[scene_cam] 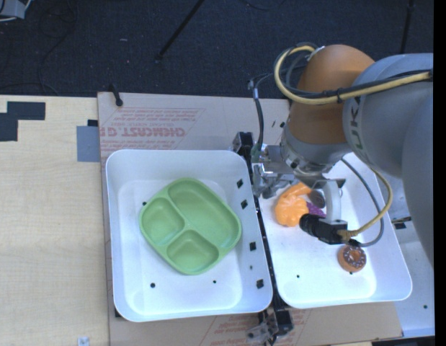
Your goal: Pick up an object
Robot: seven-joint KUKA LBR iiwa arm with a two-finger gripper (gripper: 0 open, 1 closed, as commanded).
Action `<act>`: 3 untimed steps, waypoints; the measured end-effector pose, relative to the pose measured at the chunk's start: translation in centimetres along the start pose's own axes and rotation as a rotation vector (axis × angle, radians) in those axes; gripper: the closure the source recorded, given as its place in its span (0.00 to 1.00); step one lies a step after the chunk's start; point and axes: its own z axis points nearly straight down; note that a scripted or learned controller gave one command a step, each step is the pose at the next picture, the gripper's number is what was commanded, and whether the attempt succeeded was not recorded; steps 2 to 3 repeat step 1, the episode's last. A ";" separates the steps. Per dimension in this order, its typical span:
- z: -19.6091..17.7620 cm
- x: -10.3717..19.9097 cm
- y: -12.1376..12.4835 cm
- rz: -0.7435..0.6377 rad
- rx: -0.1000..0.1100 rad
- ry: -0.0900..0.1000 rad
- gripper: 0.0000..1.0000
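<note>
My gripper (300,184) hangs low over the right bin (385,283), near its left wall. Right under it, partly covered by the wrist, lies an orange rounded object (290,209). A small purple piece (316,208) peeks out beside the orange object on its right. Closer to the bin's front right sits a small brown ring-shaped object with sprinkles (351,258), apart from the gripper. The left bin (129,280) holds a green divided plate (190,225).
The two bins meet at a black-clipped divider (255,229) just left of the gripper. A yellow hose and black cables loop around the wrist. A cardboard sheet (154,125) lies under the bins, with a wooden bench top to the left.
</note>
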 end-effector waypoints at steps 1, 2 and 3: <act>0.7 5.9 1.5 0.000 0.000 0.000 1.00; 0.7 5.9 1.5 0.000 0.000 0.000 1.00; 0.7 5.9 1.5 0.000 0.000 0.000 1.00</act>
